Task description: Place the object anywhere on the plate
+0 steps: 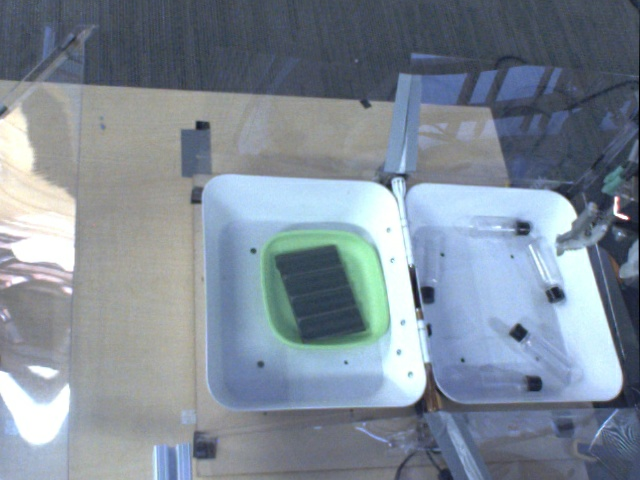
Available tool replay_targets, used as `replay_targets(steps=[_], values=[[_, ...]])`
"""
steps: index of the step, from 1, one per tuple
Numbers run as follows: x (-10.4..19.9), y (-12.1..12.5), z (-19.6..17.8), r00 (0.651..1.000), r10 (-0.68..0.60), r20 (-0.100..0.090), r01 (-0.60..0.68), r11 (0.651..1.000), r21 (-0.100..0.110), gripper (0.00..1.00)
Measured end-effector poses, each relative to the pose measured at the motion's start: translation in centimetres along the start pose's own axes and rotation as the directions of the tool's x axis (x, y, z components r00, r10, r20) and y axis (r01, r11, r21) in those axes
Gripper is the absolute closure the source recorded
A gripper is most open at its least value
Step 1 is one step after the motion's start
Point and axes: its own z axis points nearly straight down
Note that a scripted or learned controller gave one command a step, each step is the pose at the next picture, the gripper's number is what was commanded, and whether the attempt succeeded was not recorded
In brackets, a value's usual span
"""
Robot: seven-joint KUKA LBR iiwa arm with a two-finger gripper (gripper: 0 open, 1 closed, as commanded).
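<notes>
A square lime-green plate (273,298) sits in the middle of the left white bin (228,368). A dark grey ribbed rectangular block (320,292) lies flat on the plate, turned slightly off square and well inside the rim. Nothing touches the block.
The right white bin (603,363) holds several clear plastic tubes with black caps, one at the back (497,227), one near the right wall (545,268) and one toward the front (545,351). A grey metal post (403,128) stands behind the joint between the two bins.
</notes>
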Motion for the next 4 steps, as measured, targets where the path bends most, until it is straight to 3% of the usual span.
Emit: replay_targets(steps=[1,2,3,4], values=[[-2.4,1.0,-11.0,0.998,-0.063,0.001,0.063,0.998,-0.009,0.00],[-2.1,0.8,0.2,1.000,-0.030,0.000,0.030,1.000,0.000,0.00],[-2.4,1.0,-8.6,0.998,-0.060,0.001,0.060,0.998,-0.007,0.00],[-2.1,0.8,1.7,0.992,-0.123,0.000,0.123,0.992,-0.001,0.00]])
